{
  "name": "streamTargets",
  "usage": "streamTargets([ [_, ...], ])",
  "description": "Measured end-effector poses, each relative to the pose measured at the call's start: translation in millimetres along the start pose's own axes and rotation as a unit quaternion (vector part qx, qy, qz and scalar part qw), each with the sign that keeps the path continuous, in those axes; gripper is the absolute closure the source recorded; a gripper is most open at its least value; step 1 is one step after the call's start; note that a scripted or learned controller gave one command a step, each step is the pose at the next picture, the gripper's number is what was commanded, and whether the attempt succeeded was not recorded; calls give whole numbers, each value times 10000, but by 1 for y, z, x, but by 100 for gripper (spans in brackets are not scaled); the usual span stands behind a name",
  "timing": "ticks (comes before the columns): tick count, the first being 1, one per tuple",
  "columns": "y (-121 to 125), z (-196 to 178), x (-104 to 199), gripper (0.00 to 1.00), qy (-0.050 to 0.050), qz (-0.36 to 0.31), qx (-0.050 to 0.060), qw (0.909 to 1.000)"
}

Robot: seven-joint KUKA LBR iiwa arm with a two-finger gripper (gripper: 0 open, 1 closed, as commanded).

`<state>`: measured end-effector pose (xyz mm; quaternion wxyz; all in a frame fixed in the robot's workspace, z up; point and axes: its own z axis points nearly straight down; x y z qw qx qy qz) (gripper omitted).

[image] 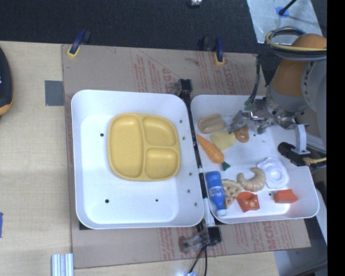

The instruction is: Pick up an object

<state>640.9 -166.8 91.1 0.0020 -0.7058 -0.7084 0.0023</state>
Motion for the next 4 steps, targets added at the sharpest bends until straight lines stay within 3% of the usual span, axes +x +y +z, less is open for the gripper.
streamTargets([
  [1, 0, -13, 1, 100, 4, -22, 3, 10000],
  [2, 0, -12, 1, 0, 4, -30, 11, 10000],
  [3, -23, -3, -14, 0, 1, 4, 1, 10000],
  [4, -13, -39, 10, 0, 1, -5, -29, 10000],
])
